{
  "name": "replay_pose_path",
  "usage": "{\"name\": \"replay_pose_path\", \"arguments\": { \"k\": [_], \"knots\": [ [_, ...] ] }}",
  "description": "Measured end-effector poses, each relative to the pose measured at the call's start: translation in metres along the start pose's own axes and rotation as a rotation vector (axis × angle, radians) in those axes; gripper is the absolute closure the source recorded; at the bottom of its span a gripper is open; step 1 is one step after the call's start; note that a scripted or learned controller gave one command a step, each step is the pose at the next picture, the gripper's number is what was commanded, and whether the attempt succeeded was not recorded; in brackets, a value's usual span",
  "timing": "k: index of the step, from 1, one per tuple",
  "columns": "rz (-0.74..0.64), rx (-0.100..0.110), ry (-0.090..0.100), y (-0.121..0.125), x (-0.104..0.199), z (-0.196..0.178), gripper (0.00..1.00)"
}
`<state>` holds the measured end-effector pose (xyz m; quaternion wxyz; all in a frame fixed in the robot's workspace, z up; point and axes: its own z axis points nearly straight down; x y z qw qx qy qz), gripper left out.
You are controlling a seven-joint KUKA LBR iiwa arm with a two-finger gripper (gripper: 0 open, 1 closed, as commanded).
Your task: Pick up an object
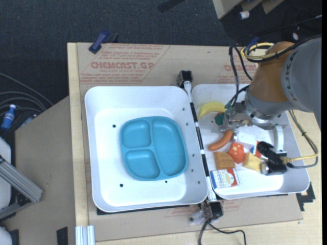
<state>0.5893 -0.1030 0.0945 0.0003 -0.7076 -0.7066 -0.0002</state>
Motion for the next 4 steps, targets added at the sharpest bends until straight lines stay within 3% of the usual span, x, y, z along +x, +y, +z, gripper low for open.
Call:
{"name": "replay_pose_path", "arguments": {
  "k": [1,2,3,4],
  "knots": [
    [-0.003,-0.002,0.0,-0.039,0.055,-0.124,1.0],
    [-0.002,0.0,0.0,-0.039,0.054,-0.123,0.0],
    [0.0,0.0,-0.001,-0.018,0.005,-0.024,0.0],
    [-0.002,0.0,-0.001,0.046,0.012,0.01,0.0]
  ]
}}
